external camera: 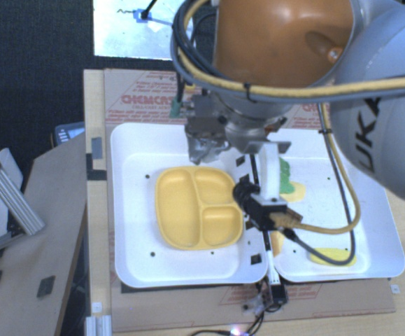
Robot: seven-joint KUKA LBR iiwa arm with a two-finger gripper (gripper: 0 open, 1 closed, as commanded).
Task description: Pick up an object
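Observation:
A yellow divided plate (196, 207) lies flat in the left bin (131, 208), towards its right side. My gripper (203, 151) hangs from the grey and orange wrist just above the plate's far edge, near the bin's back. The arm's bulk hides much of it. In the right bin (389, 247) lie a green and white object (285, 176), a pale yellow piece (296, 191) beside it, and a flat yellow piece (331, 255) near the front.
A yellow cable with a black clamp (257, 205) hangs over the divider between the bins. Cardboard (143, 93) lies under the bins. A metal frame (6, 194) stands off the bench at the left.

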